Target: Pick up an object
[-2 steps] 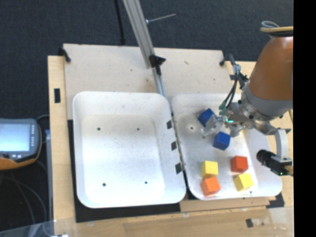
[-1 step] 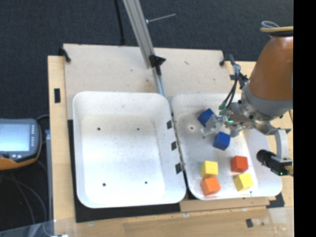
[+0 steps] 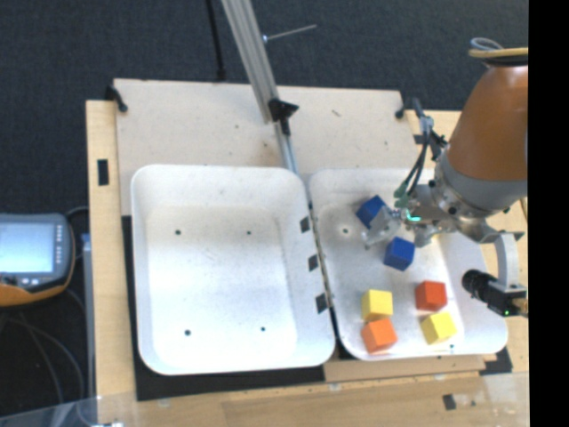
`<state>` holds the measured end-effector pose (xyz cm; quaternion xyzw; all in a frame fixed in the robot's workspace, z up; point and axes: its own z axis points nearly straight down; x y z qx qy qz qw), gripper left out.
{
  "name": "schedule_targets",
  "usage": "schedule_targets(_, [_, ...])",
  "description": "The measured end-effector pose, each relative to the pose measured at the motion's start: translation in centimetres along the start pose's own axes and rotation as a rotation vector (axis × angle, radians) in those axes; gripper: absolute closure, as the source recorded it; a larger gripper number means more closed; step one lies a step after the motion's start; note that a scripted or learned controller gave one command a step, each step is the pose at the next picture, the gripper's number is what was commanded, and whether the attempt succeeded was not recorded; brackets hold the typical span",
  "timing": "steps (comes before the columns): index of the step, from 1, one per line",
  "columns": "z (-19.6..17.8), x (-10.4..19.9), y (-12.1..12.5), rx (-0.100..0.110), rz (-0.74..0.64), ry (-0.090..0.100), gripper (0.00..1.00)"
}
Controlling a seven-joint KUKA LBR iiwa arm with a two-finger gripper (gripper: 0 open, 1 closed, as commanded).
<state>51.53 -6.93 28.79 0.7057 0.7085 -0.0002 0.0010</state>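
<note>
From the overhead camera you see the arm [image 3: 493,140] reaching in from the right, its tool [image 3: 391,231] low over the upper part of the right bin [image 3: 342,203]. You cannot tell whether the tool is spread or pressed together; the grey parts blur into the bin floor. Two blue cubes flank it: one [image 3: 371,211] just above and to the left, tilted, the other [image 3: 399,254] just below, both very close to the tool. Nearer the bin's front edge you have a yellow cube [image 3: 377,303] with an orange cube [image 3: 380,334] touching or nearly touching below it, a red-orange cube [image 3: 431,295] to the right, and a second yellow cube [image 3: 437,327] close to the front rim. The left strip of this bin, beside the divide between bins, gives you open floor. The left bin [image 3: 142,238] offers wide room across its floor. Both bins sit on the surface [image 3: 196,123], with a bare margin behind them.
</note>
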Motion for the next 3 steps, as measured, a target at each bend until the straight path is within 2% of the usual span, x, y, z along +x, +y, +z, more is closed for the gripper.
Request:
schedule_targets(1, [3.8, -2.5, -1.8, 0.003, 0.007, 0.0, 0.0])
schedule_targets(2, [8.2, -0.8, 0.2, 0.005, 0.001, 0.002, 0.0])
schedule_targets(3, [2.4, -3.5, -0.7, -0.006, 0.007, -0.001, 0.0])
